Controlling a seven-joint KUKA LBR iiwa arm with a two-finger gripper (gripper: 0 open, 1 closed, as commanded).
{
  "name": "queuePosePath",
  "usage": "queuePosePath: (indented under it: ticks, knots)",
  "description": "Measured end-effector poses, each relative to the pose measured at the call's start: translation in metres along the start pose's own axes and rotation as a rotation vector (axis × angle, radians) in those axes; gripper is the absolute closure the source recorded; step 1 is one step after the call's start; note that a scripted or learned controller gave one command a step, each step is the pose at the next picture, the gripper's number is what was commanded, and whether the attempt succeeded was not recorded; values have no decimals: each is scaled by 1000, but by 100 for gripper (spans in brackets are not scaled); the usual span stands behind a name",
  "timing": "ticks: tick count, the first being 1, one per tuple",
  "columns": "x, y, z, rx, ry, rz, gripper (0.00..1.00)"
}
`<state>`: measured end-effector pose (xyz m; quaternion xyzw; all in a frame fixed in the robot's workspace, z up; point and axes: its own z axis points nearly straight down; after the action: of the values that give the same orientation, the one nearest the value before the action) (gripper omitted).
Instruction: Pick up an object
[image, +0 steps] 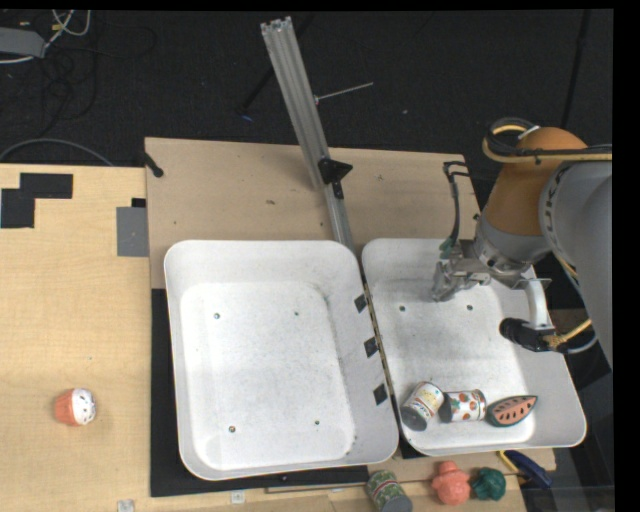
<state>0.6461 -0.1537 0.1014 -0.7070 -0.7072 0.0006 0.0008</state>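
We are hovering the tool (447, 283) over the right bin (480, 335), apparently approaching (we cannot tell its opening, nothing visibly gripped), while the can (424, 405), cylinder (463, 406) and watermelon slice (511, 410) are lying well below it, calling for a reach toward them.

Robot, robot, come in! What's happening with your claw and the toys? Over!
Gripper over right bin, far end, nothing visibly held. Can, spotted can, watermelon slice along near edge. Nothing between them.
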Motion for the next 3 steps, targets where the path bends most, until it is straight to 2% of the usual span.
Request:
queuePosePath:
  ticks: [2, 3]
  knots:
    - [2, -6, -101, -6, -1, 1, 100]
    - [45, 1, -102, -1, 0, -3, 100]
